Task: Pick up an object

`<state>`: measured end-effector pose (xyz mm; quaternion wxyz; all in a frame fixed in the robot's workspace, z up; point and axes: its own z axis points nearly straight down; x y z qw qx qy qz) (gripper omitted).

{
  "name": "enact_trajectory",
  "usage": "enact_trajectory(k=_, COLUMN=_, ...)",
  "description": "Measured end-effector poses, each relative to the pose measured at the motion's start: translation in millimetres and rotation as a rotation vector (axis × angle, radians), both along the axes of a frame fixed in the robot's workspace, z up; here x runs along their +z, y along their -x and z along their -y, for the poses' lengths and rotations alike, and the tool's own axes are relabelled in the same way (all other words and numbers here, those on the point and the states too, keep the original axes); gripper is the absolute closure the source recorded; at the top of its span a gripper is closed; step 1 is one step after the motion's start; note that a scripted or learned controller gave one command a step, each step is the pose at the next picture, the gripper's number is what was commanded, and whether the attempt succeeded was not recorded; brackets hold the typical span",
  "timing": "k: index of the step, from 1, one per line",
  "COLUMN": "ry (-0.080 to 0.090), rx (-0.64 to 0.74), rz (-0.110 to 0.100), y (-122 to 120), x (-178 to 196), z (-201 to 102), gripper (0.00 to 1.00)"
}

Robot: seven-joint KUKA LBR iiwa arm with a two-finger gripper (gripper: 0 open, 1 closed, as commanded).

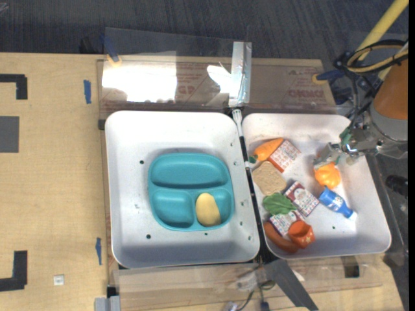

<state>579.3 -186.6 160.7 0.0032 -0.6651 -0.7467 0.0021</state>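
An orange toy [327,173] lies in the right bin [376,235], right of centre in the frame, just below the gripper [342,149]; whether the jaws are apart or together cannot be told. Below it is a blue packet [335,203]. To the left lie a carrot [266,149], a cracker [268,177], 2 red-and-white packets and a green leaf [277,203]. The left bin [130,238] holds a teal tray [188,170] with a yellow potato [207,209].
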Motion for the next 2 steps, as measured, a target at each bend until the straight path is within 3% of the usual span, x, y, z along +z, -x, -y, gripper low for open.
enact_trajectory(k=1, ry=-0.006, rx=0.125, rz=0.013, y=-21.2, x=-64.2, z=25.4, gripper=0.00)
enact_trajectory(k=2, ry=-0.001, rx=0.121, rz=0.011, y=-20.4, x=-56.9, z=29.4, gripper=1.00)
